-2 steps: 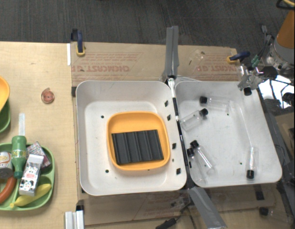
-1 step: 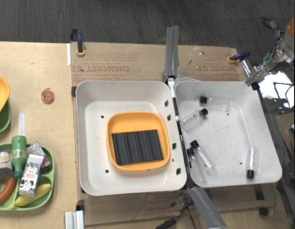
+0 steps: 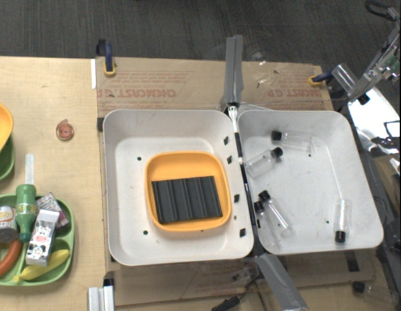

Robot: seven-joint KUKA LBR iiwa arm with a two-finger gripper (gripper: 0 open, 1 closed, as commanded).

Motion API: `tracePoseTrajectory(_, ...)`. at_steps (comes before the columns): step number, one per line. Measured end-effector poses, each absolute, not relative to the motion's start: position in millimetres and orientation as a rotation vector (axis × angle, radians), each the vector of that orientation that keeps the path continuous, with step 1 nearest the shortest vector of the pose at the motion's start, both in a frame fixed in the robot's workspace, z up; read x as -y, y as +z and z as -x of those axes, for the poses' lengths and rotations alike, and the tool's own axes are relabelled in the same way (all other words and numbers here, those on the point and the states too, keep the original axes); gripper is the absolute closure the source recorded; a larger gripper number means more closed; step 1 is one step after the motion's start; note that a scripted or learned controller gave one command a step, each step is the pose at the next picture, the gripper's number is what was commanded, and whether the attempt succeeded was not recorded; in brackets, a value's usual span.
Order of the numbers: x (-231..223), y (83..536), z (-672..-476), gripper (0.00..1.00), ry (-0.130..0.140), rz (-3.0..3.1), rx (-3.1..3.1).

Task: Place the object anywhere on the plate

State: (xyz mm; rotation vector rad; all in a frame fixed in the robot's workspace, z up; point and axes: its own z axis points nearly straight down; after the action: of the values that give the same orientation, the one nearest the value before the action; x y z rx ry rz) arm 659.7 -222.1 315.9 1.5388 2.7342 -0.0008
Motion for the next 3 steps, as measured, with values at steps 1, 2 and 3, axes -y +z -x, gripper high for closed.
tracePoseTrajectory(1, 222.2, 316.0, -659.7, 0.00, -0.001, -1.539, -2.734)
tracePoseTrajectory(2, 222.6, 339.0, -625.2, 0.00, 0.000, -1.148, -2.922)
tracePoseTrajectory(3, 222.1, 312.2, -652.3, 0.00, 0.001, -0.525, -3.093)
